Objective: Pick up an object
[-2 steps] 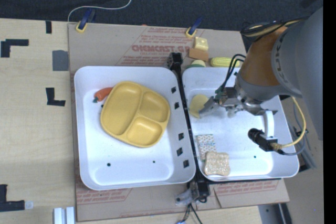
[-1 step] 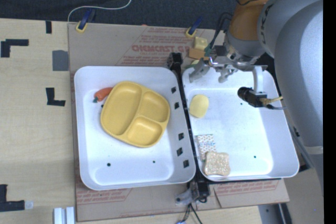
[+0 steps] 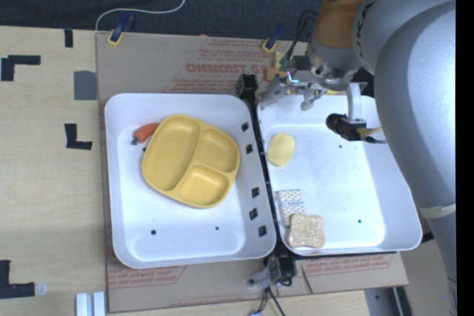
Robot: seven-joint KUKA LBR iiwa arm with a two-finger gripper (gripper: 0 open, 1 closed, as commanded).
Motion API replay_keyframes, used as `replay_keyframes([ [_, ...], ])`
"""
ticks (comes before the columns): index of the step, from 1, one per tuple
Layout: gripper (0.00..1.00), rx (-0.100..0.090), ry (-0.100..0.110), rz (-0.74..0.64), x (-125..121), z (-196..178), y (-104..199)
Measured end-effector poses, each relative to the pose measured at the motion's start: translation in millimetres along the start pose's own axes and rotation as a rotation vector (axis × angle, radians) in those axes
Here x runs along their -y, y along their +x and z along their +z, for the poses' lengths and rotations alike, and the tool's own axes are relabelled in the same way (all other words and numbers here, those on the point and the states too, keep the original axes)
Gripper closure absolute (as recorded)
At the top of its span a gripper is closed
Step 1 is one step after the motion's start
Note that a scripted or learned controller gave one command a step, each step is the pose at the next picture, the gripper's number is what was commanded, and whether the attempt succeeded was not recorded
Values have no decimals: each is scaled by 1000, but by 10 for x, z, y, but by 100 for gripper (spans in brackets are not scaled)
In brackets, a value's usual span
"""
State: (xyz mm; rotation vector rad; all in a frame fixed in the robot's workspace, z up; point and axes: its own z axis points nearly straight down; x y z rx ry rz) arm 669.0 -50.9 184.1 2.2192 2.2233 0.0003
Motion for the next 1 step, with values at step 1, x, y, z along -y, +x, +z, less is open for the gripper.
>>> replay_keyframes([
  [1,0,1,4,1,366,1,188],
])
